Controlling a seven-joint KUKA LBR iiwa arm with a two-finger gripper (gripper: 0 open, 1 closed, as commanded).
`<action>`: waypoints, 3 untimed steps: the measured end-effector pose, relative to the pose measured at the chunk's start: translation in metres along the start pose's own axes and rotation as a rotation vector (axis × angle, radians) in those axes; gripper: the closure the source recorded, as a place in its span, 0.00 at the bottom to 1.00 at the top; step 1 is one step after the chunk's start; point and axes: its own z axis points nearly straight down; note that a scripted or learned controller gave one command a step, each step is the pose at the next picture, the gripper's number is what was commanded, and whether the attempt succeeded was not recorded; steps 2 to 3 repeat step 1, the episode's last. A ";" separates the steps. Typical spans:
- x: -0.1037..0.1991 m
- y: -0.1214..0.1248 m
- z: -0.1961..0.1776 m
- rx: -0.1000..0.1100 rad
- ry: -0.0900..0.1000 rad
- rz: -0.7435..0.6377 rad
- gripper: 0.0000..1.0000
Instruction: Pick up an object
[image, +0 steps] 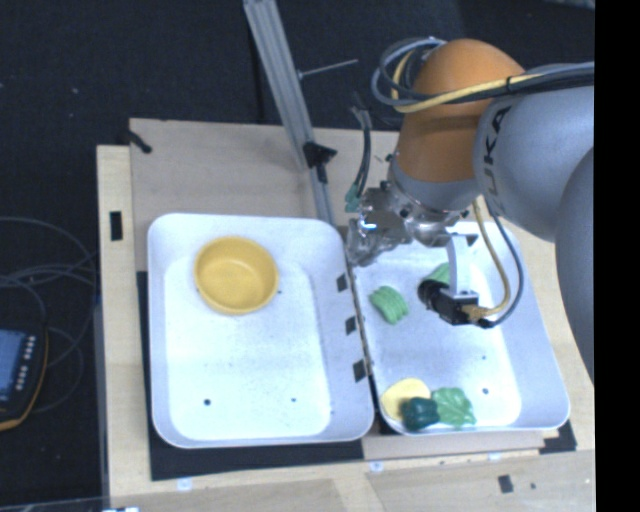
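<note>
My gripper (366, 240) hangs over the far left corner of the right bin (530, 385), close to the divider between the bins. A light green object (388, 303) lies on the bin floor just in front of it, a little to the right and apart from it. Another green piece (440, 272) peeks out from behind the gripper's black side mount. In the near left corner of this bin, a yellow object (402, 392), a dark green object (420, 411) and a light green object (455, 405) lie bunched together.
The left bin (240, 400) holds a yellow bowl (236, 274) in its far part. A slanted metal rail (290, 110) runs down to the bins' far edge beside the gripper. The bulky grey arm (540, 130) covers the right bin's far right part.
</note>
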 end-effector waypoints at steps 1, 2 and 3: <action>0.041 -0.027 0.009 0.001 -0.001 0.001 1.00; 0.041 -0.027 0.009 0.001 -0.001 0.001 1.00; 0.041 -0.027 0.009 0.001 -0.001 0.001 1.00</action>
